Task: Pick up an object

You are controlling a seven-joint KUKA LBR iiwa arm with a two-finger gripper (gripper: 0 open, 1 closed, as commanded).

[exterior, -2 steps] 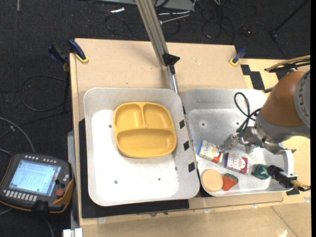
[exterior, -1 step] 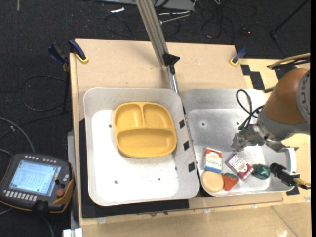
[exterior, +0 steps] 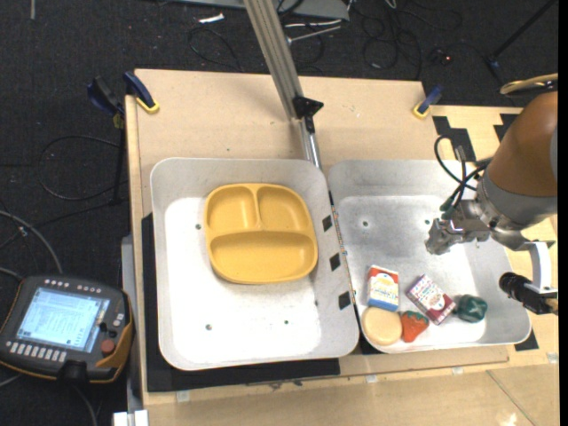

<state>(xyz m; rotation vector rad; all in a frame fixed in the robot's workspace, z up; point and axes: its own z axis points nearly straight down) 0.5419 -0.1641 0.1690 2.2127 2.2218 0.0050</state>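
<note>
From my remote console, the tool [exterior: 441, 235] hangs over the right bin [exterior: 390, 204], its grip state unreadable, with the small carton [exterior: 383, 287] lying down-frame and leftward, among the toys.

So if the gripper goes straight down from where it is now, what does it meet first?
Probably the bare floor of the right bin. The gripper hangs above an open patch, and the toys lie nearer the front edge. Depth is hard to judge.
</note>
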